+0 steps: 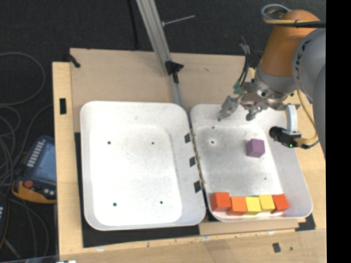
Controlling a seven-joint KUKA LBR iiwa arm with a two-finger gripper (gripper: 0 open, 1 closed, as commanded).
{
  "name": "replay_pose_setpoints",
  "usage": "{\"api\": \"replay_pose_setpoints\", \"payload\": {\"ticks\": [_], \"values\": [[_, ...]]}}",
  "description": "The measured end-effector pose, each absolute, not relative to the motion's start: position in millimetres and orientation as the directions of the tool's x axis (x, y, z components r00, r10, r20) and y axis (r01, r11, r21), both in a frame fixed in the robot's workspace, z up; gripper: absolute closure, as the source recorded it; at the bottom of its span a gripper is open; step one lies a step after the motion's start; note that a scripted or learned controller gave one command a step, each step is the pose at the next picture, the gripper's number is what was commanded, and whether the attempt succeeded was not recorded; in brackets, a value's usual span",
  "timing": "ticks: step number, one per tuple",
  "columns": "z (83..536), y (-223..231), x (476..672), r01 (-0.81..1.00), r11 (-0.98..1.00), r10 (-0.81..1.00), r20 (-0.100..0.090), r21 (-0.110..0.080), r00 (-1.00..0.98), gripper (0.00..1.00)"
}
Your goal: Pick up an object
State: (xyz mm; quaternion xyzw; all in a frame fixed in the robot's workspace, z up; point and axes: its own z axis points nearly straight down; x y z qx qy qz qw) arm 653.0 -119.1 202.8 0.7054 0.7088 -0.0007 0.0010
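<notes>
Gripper (pixel 239 110) spread wide, holding nothing, above right bin (pixel 219 163); purple cube (pixel 255 147) nearby, unobstructed.

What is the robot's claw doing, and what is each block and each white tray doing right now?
gripper: jaws open, holding nothing, up over the right bin's far end.
purple block: lying loose in the right bin.
row of orange and yellow blocks: lined up along the right bin's near wall.
left bin: lying flat.

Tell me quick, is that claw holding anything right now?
Gripper: open, fingers spread, nothing between them. It hangs over the far end of the right bin; the purple block lies apart from it.
</notes>
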Motion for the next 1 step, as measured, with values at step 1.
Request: {"api": "replay_pose_setpoints", "payload": {"ticks": [1], "values": [[195.6, -194.8, 626.3, 1.000, -0.007, 1.000, -0.005, -0.001, 0.007, 0.00]]}}
